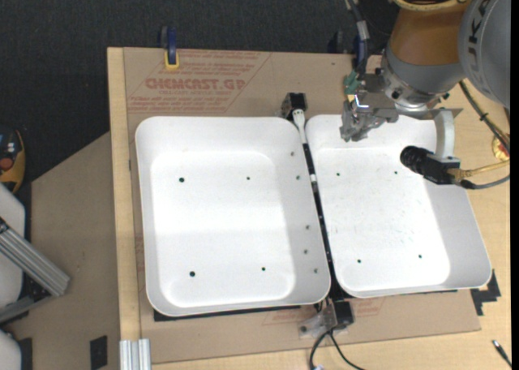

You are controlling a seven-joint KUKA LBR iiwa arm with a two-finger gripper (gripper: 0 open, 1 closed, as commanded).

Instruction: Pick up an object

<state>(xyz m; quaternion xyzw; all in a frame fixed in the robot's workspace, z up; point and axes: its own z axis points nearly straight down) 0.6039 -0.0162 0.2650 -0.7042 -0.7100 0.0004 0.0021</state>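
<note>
The biggest thing here is the brown board surface (203,84) with red print along its far edge, and the two white bins sit on it. Taking the right bin (389,238) as the landmark, the left bin (146,198) sits right up against its left rim, and the two rims touch along a dark seam.

The arm (438,27) comes in from beyond the right bin's far right corner. Its fat orange band is up top with the grey wrist below it, and it's tipped down and leftward toward the bin. The claw (355,129) hangs over the right bin's far left corner, just inside the rim and low to the floor. It's too blurry to tell whether it's apart or together, or whether it has anything in it.

A white bracket (443,129) drops off the wrist over the right bin's far right part, and it carries a stubby black piece (423,163). The piece's long axis runs from near the bin's middle out toward its right rim, with a cable trailing off the right end. It looks like rig hardware, and which thing is the pick target can't be made out from this shot.

Small stuff: there's a black clip (293,105) at the far end of the seam, another one (336,316) at the near end, and a blue clamp (169,44) well off to the far left.
</note>
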